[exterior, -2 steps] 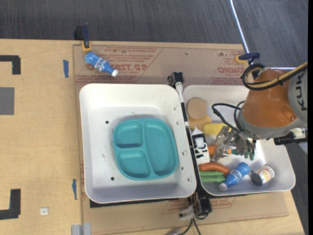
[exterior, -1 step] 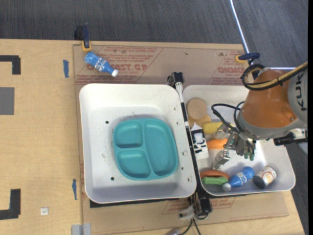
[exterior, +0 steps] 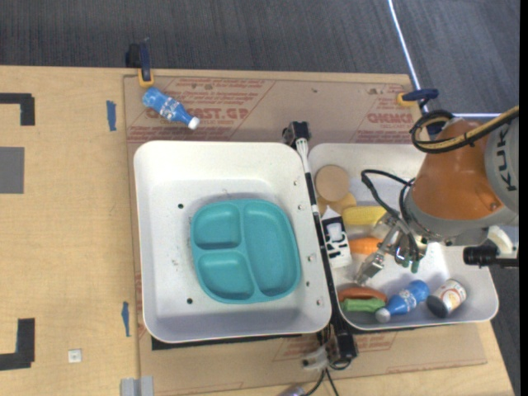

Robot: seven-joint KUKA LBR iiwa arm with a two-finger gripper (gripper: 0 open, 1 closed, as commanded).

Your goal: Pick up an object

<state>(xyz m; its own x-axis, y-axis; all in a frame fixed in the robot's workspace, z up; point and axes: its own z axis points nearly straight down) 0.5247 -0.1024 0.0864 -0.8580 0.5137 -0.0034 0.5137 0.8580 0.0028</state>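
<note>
My gripper hangs over the middle of the right bin, open, with nothing between its fingers. Just left of it lies an orange piece, and a yellow banana-like piece sits above that. Below the gripper are a red-brown burger-like toy, a green piece, a small blue bottle and a small can. A tan round disc rests at the bin's far left corner. The orange wrist band hides the bin's right part.
The left bin holds a teal divided plate. A white and black card lies along the wall between the bins. Another blue bottle lies on the cardboard behind the left bin. Black cables loop near the wrist.
</note>
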